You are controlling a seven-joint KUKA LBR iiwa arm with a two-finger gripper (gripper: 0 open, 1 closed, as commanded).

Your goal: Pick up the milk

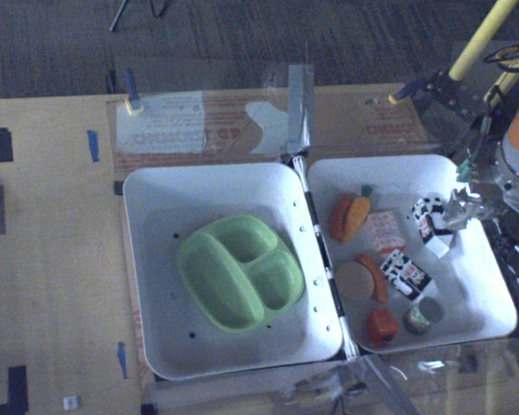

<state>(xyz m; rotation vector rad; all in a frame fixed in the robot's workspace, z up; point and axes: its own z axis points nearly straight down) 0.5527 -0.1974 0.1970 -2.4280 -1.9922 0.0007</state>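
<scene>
On the tabletop point(54, 285) sit two shallow white bins side by side. The left bin point(154, 209) holds a green divided plate point(240, 271), lying flat near its middle. The right bin point(475, 285) is the crowded one. Near its far left lies a toy carrot point(349, 216), with a small pinkish packet point(385, 230) just beside it. Below those a hot dog in a bun point(366, 280) rests, and nearer the front edge are a red tomato-like piece point(381, 325) and a small round can point(421, 315).

There are two black-and-white cow-patterned milk cartons. One milk carton point(406, 274) lies tilted in the middle of the right bin, just right of the hot dog. The second milk carton point(428, 217) sits toward the bin's far right side, and the pincer point(460, 211) is right up against it, reaching in from the right edge. Whether the pincer is apart or clamped on that carton I cannot tell from here.
</scene>
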